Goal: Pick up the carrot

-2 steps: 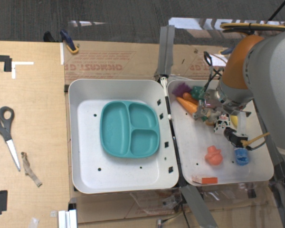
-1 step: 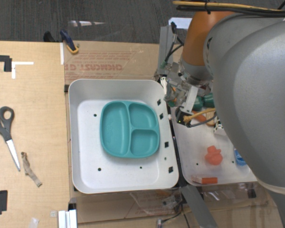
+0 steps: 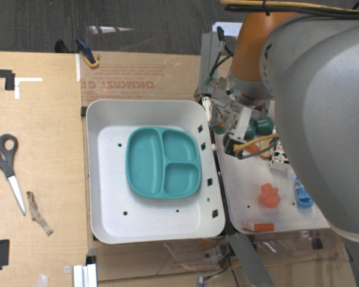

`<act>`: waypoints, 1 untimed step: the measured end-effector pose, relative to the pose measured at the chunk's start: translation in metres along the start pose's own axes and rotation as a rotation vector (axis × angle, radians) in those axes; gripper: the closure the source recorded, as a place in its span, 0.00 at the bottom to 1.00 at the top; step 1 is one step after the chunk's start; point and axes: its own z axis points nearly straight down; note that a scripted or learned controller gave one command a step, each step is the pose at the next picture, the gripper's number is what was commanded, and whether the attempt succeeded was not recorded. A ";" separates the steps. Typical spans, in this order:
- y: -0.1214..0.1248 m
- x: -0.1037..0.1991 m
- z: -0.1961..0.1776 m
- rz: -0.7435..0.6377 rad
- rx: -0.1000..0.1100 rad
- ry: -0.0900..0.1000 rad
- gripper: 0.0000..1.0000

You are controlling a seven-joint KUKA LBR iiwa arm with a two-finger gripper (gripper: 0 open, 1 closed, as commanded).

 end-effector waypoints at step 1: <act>0.000 -0.001 -0.007 -0.003 0.004 -0.006 1.00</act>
